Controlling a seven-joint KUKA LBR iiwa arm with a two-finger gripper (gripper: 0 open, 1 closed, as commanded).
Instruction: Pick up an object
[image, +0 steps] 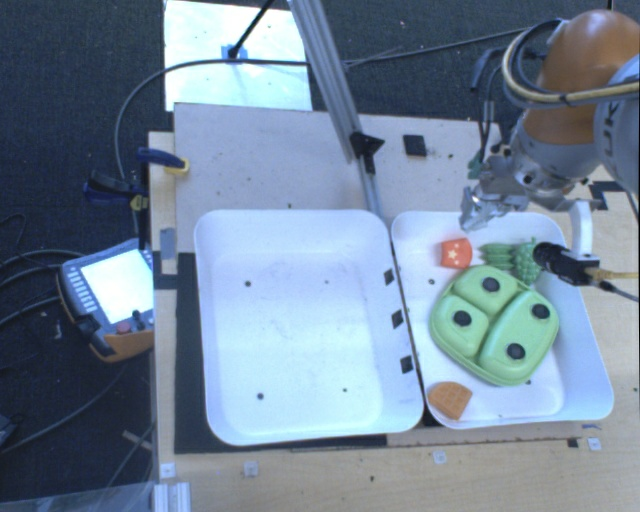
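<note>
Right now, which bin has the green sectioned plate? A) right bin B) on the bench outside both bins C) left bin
A: the green sectioned plate lies in the right bin, with the small orange block beside it near the gripper.

You see two smooth white plastic bins (300, 240), the right one holding a glossy green plastic divided dish (495, 325), on a matt, speckled wood-like bench board (260, 155).
</note>
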